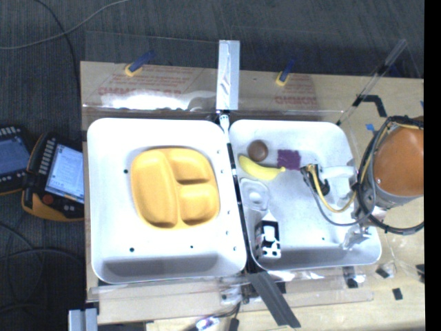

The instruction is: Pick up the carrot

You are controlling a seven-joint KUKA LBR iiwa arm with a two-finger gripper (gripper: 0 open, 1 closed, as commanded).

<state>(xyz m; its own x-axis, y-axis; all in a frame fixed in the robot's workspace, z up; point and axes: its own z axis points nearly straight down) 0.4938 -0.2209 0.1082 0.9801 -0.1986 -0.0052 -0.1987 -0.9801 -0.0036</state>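
Wooden bench (331, 92), left bin (110, 205), right bin (303, 212)

Bright overhead light, white bins (103, 205) glaring, slightly soft

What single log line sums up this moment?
grey orange-banded arm over right edge of right white bin | inside: yellow banana, brown ball, purple lump

Carrot: can't tell its look, pose or spot from up here. My arm (396, 164) reaches over the right bin (296, 226) & covers that bin's right side, so w/e lies under it is hidden.
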